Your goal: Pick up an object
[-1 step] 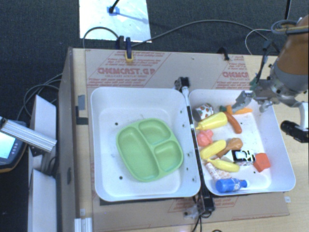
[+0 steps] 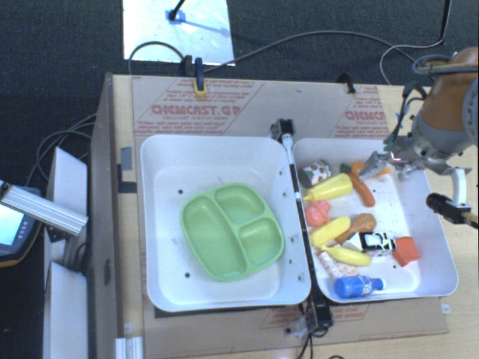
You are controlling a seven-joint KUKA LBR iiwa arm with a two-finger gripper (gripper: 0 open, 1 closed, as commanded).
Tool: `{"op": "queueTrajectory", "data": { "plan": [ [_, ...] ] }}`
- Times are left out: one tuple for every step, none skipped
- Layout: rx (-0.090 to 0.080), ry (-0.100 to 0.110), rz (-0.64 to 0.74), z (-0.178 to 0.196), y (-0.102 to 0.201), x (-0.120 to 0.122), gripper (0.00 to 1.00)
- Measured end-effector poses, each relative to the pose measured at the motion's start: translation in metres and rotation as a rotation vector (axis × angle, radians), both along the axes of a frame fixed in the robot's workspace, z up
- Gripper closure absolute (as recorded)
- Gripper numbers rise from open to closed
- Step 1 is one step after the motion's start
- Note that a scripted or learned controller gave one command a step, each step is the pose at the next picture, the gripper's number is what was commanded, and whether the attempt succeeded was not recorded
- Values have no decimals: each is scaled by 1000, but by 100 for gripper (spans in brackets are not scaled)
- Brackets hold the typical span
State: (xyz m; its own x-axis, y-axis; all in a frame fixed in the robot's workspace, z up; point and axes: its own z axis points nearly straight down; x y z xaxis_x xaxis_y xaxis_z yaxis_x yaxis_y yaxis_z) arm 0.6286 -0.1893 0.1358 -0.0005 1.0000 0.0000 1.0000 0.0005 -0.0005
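Note:
The right bin [image 2: 438,275] holds several small objects. Among them are a yellow corn-like piece [image 2: 328,188], an orange carrot [image 2: 364,191], a pink lump [image 2: 318,214], a yellow banana [image 2: 329,231], a brown piece [image 2: 361,224], a black-and-white item [image 2: 376,241], an orange block [image 2: 406,250] and a blue bottle [image 2: 358,285]. My gripper [image 2: 408,184] hangs over the back right part of this bin, just right of the carrot. Its fingers are spread open with nothing between them.
The left bin [image 2: 161,170] holds a green divided plate [image 2: 232,230]. A red-and-white item [image 2: 316,172] lies at the right bin's back left. A raised divider [image 2: 296,200] separates the bins. Cables run over the cardboard behind them.

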Motion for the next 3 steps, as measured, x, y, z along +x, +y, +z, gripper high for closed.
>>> {"op": "queueTrajectory", "data": {
  "plan": [
    [0, -1, 3, -52, 29, -8, 0],
    [-1, -5, 5, -40, 29, -6, 100],
    [0, -5, 4, 50, 114, -27, 100]
  ]
}}
